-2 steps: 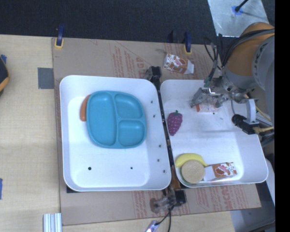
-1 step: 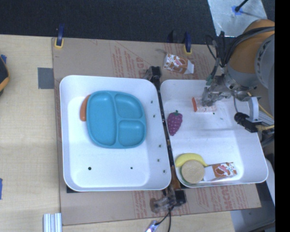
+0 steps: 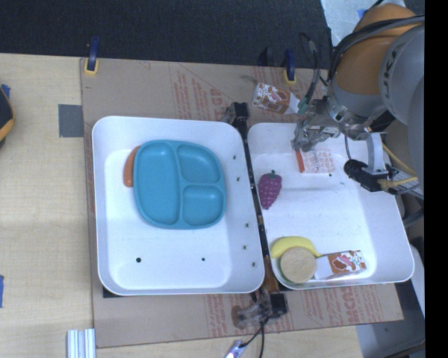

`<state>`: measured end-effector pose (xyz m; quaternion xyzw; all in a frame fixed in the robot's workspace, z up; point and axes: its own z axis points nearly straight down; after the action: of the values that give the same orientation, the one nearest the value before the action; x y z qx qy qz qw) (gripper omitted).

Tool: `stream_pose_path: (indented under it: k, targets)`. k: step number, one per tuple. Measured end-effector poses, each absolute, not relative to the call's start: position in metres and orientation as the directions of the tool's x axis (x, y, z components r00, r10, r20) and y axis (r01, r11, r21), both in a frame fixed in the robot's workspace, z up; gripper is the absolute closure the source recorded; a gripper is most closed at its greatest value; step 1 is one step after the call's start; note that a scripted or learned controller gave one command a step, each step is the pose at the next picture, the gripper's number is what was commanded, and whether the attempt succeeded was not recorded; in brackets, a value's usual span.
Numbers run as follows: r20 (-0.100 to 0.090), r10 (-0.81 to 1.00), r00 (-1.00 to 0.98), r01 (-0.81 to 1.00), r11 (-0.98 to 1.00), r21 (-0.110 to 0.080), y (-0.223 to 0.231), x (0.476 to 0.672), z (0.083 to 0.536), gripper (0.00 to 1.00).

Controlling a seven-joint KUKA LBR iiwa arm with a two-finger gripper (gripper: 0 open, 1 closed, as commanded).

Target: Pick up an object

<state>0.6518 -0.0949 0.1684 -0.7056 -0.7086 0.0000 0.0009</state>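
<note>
Beside one plate (image 3: 181,183), one carrot (image 3: 128,168)

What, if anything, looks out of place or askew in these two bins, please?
In the left bin, an orange item is wedged under the left edge of the blue divided plate, mostly hidden. A small packet lies outside the bins on the cardboard, above the right bin. Nothing looks spilled or damaged.

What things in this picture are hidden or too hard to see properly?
- Orange thing in the left bin, camera view: mostly tucked under the blue divided plate, so what it is can't be told.
- Packet in the right bin: print too small to read; the tool covers its upper end.
- Round tan item: covers part of the banana.
</note>
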Motion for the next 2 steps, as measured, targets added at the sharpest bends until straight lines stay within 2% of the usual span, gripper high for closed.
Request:
stream_pose_path:
  k: [1,2]
  targets:
    - [0.001,1.000,-0.004,1.000,0.004,-0.003,-0.095,0.651,0.168,0.00]
    - [-0.001,1.000,-0.002,1.000,0.002,0.000,-0.129,0.656,0.167,0.00]
